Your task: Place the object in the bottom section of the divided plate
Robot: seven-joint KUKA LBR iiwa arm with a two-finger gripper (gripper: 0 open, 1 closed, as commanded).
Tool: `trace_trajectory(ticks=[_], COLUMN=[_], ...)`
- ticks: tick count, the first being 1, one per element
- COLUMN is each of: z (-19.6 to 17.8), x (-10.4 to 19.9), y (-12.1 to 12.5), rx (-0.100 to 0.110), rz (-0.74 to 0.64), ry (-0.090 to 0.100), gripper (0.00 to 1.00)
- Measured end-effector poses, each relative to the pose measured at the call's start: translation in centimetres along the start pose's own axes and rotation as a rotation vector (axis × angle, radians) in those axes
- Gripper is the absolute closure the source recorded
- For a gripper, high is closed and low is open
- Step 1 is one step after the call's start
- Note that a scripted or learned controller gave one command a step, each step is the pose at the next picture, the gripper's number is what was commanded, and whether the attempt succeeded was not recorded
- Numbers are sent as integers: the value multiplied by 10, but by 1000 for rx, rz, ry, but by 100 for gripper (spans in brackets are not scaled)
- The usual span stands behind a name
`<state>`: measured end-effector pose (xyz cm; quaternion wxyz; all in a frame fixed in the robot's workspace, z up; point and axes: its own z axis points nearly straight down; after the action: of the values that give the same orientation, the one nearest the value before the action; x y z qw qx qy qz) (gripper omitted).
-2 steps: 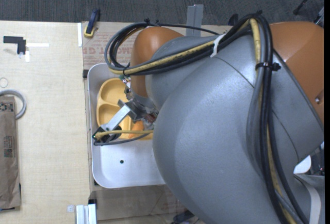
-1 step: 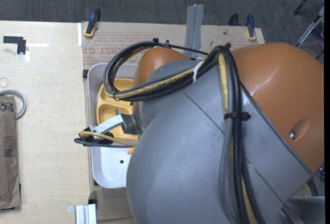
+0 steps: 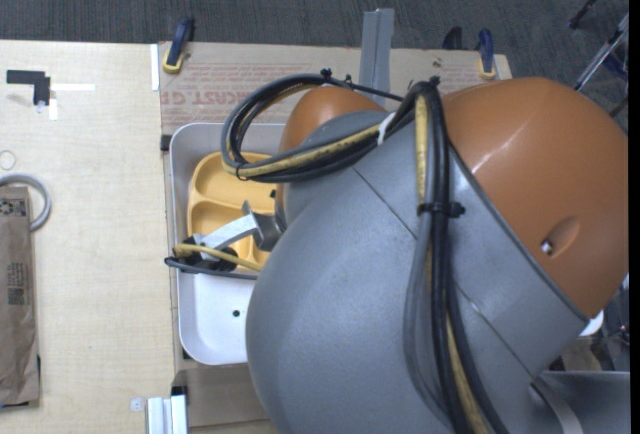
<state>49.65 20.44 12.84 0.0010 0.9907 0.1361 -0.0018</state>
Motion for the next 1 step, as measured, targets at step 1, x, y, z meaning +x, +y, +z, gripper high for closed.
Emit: trace_trajectory(ticks=[1], z=[-90], x=[94], y=[3], rx=[0], rz=[77], ry=[3], gripper=[100])
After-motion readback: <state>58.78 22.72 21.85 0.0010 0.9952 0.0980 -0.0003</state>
